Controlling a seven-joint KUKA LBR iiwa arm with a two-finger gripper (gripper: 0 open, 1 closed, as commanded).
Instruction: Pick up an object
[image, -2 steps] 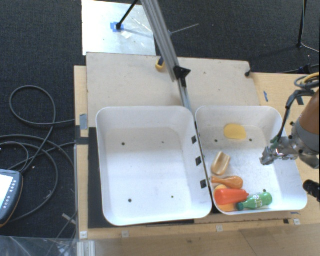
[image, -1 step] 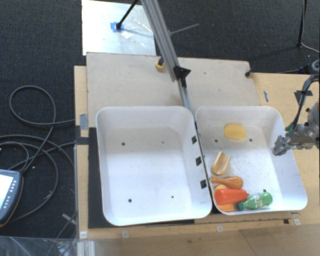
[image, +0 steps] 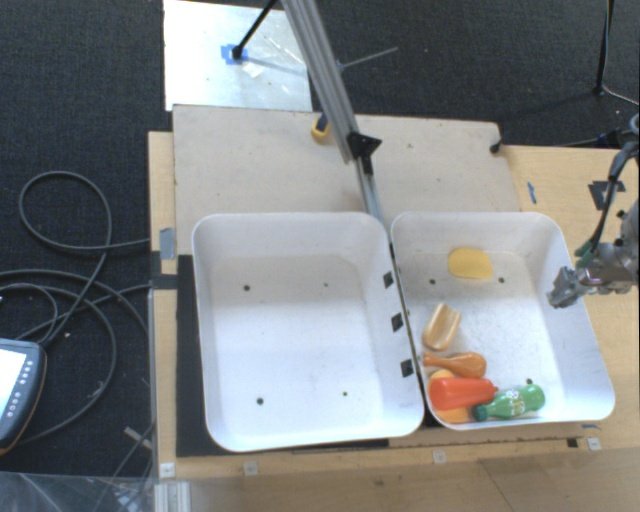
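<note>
The premises were judged to be a robotics laboratory or test cell. A plywood worktop (image: 260, 160) was found set on dark carpet (image: 70, 90), with two shallow white bins (image: 205, 300) placed side by side upon it. Loose black cables (image: 60, 240) were seen trailing across the floor, and a handheld control pendant (image: 15, 390) with a lit screen was noted at the left edge. A slanted metal pole (image: 325, 80) was observed above the bins.
</note>
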